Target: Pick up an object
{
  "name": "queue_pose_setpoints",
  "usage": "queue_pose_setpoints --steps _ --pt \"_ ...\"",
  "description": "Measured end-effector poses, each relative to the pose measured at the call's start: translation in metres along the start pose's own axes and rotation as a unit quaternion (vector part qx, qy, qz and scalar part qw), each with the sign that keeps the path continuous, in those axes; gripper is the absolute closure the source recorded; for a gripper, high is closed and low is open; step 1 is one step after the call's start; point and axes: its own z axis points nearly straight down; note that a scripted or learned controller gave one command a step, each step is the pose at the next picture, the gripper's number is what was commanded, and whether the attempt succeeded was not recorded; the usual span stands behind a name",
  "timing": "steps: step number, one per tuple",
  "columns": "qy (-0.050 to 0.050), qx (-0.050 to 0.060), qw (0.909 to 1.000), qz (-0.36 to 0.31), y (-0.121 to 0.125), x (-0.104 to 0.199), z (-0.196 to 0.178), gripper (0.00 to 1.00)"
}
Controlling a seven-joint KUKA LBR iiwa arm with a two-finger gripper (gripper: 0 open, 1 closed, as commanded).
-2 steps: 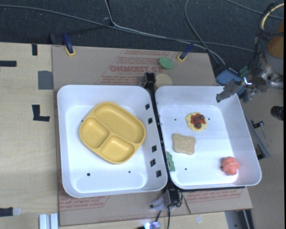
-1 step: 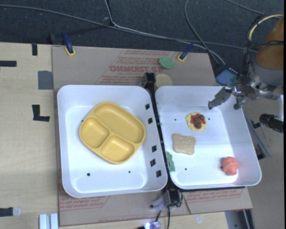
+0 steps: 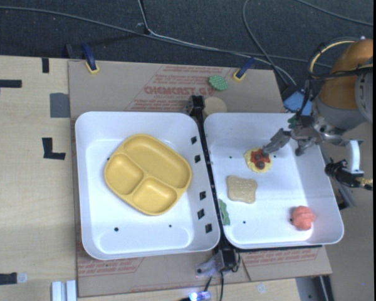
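In the left bin lies a yellow tray. In the right bin, a small yellow-red toy looks light and stiff; grasp its sides. The end effector hovers near; its state I cannot tell.

The pale wooden worktop carried a brown cardboard sheet printed with red lettering, held at its far edge by two blue-and-yellow clamps. Two shallow white bins lay side by side on the sheet, the left bin touching the right bin along a black centre join. A small green textured piece lay on the cardboard just beyond the bins. Black tape marks dotted the bare wood at left.
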Motion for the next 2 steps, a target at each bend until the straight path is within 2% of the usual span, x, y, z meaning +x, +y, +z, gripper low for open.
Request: queue_pose_setpoints --steps 1,2 --pt "0.001 -0.001 1.0000 0.000 -0.003 -0.004 0.062 0.00" --pt "0.000 -0.003 1.0000 -0.001 -0.001 -0.004 0.047 1.00"
